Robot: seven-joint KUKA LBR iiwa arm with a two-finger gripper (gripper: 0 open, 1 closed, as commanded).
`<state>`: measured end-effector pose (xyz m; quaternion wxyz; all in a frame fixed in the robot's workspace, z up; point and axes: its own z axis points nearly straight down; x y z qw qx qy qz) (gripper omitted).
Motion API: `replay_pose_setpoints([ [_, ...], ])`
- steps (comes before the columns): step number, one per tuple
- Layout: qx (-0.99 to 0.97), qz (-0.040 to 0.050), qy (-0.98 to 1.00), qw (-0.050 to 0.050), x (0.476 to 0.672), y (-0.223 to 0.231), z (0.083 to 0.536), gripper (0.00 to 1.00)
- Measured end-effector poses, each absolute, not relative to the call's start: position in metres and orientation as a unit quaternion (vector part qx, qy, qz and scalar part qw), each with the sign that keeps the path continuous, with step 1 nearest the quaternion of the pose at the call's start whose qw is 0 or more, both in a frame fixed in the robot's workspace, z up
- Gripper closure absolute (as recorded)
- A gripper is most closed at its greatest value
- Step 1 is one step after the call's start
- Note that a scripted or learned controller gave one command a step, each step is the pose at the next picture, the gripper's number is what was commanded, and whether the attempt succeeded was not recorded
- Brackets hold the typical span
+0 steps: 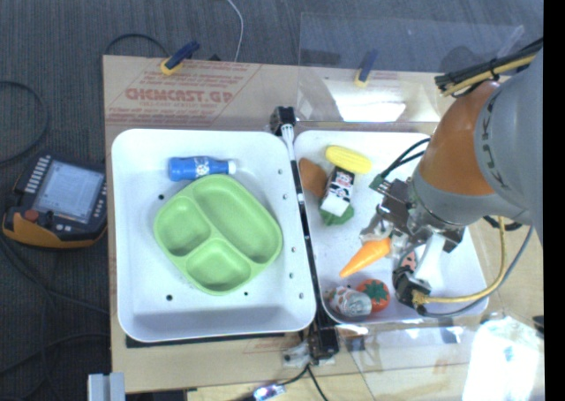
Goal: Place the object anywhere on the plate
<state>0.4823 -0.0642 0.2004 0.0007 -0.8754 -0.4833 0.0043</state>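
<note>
A grey robot arm's end effector (399,245) hangs low in the right white bin (459,289), just beside an orange toy carrot (366,257); whether it grips anything cannot be told. The green divided plate (218,231) sits in the left white bin (141,293) (a blue bottle (201,167) lies just behind it).

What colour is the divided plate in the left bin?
Light green plate, seen clearly in the camera view.

Grey KUKA arm (521,139) with a broad orange band (461,147) above the wrist; black-and-metal two-finger gripper (408,253); yellow and black cables (481,72) along its body.
</note>
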Motion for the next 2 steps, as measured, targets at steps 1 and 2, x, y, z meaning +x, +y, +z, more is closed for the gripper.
replay_pose_setpoints([
  [1,-0.884,0.004,-0.468,0.002,0.482,-0.001,0.196,1.0],
  [2,-0.873,0.0023,-0.487,0.001,0.504,0.067,0.227,1.0],
])
